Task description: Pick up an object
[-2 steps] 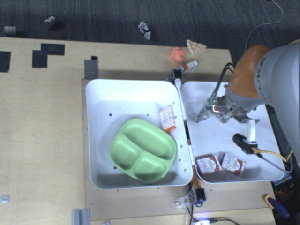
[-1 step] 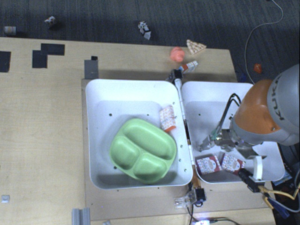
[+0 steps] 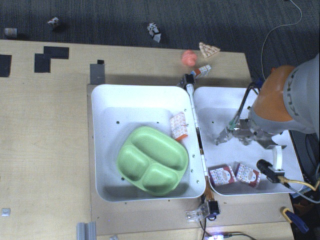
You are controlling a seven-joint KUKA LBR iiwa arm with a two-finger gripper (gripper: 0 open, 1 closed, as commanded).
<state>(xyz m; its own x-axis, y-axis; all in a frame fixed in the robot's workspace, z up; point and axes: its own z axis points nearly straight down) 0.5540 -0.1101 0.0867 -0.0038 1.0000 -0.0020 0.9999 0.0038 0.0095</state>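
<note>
My gripper (image 3: pixel 229 133) hangs over the middle of the right bin (image 3: pixel 220 101), below the arm's orange band. Nothing shows in its grasp. Two red-and-white packets (image 3: pixel 221 175) (image 3: pixel 247 174) lie side by side against the right bin's front wall, just below the gripper. In the left bin (image 3: pixel 107 134) a green divided plate (image 3: pixel 152 159) lies tilted across the front half. A small red-and-white packet (image 3: pixel 178 125) rests at that bin's right wall, touching the plate's upper edge.
Behind the bins on the bench lie a pink ball (image 3: pixel 189 58), a pizza-slice toy (image 3: pixel 208 49) and a small tube (image 3: pixel 202 71). A black cable part (image 3: pixel 267 170) hangs over the right bin's front right corner.
</note>
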